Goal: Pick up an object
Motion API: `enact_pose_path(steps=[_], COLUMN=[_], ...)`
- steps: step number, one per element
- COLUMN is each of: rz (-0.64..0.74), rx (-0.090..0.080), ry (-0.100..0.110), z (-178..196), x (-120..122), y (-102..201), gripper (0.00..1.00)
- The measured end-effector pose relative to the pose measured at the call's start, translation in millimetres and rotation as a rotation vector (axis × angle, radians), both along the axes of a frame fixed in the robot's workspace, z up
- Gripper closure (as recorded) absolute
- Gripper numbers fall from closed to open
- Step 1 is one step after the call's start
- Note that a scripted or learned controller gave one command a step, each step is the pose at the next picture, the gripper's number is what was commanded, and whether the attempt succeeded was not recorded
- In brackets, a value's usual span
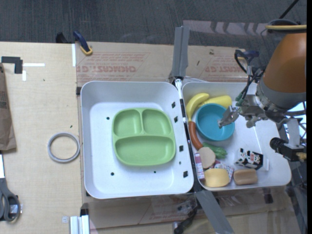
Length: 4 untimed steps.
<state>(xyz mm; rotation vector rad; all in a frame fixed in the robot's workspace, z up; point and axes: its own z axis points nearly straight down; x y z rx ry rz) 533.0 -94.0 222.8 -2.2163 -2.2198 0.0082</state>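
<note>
The right bin (278,174) holds several toys. A blue bowl (212,125) sits near its left wall, with a yellow banana (196,103) and another yellow piece (220,101) just behind it. A red sausage (195,134) lies along the bowl's left side. In front are a green piece (220,151), a beige round piece (206,156), a yellow block (217,178), a brown bread loaf (245,176) and a black-and-white cow figure (250,158). My gripper (229,119) hangs over the bowl's right rim, and I see nothing held in it.
The left bin (92,130) carries a green divided plate (144,136). On the bench to the left lie a grey tape ring (64,146), scissors (9,206) and a brown bag (6,116). A blue clamp (83,42) sits behind the left bin.
</note>
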Motion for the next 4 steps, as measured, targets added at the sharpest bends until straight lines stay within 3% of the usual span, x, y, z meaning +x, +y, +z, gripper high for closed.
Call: enact_pose_path(steps=[1,2,3,4], rz=[0.135,0.317,0.050,0.166], rx=[0.002,0.003,-0.001,-0.001], ry=[-0.002,-0.003,-0.003,-0.001], z=[-117.9,-34.7,5.6,22.4], x=[-48.6,-54.3,-53.5,-42.4], y=[-11.2,2.0,46.8,60.6], gripper=[0.00,0.00,0.00,0.00])
